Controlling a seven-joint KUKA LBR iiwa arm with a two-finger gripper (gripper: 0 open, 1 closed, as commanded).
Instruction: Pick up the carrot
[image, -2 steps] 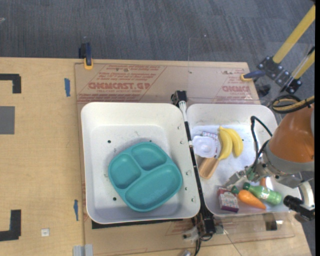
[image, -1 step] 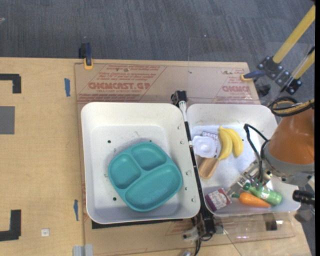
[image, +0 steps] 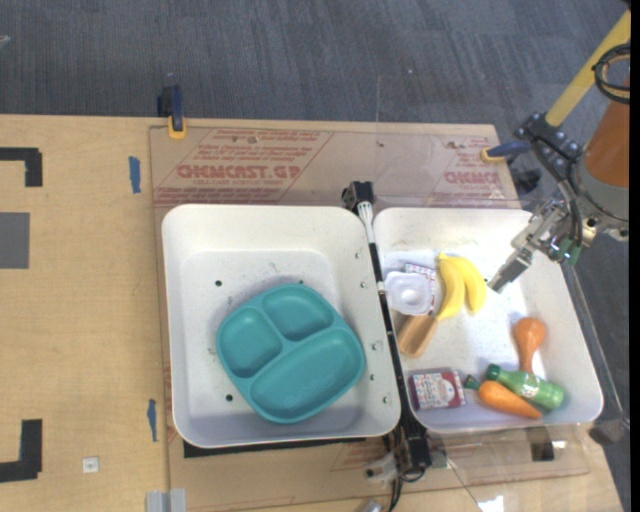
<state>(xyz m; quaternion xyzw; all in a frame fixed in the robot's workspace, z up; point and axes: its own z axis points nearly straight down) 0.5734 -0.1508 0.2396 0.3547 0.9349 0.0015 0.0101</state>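
The carrot (image: 503, 400), an orange tapered piece, lies near the front right corner of the right bin (image: 590, 395), its tip pointing right. A green item (image: 524, 385) rests against its far side. My gripper (image: 502, 277) hangs over the back half of the same bin, just right of the banana (image: 458, 285). It is well behind the carrot and nothing shows in its grasp.
Also in the right bin are an orange drumstick-shaped toy (image: 528, 338), a white cup (image: 410, 292), a tan piece (image: 418, 335) and a red packet (image: 436, 390). A teal divided plate (image: 290, 350) sits in the left bin (image: 190, 300).
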